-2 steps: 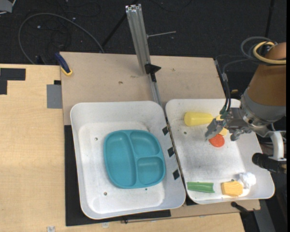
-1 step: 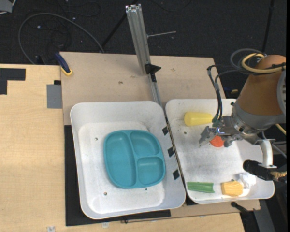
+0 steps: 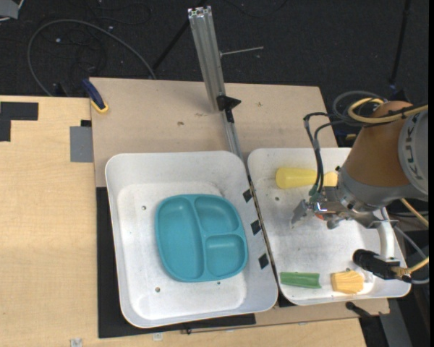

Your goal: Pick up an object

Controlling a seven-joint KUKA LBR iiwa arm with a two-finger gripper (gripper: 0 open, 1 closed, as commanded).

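Claw [image 3: 312, 220] low over the right bin [image 3: 304, 251], spread open, with nothing but white floor between the tips. Just beyond the claw, toward the far rim: a yellow cylinder [image 3: 295, 177], on its side, near but apart. On the near side of the claw, along the front rim: a green block [image 3: 299, 280] lying flat, and beside it, further toward the arm, a yellow-orange piece [image 3: 347, 283], close but not touching. Well away from the claw, across the divide in the left bin [image 3: 130, 194]: a teal divided plate [image 3: 201, 237], flat on the floor.
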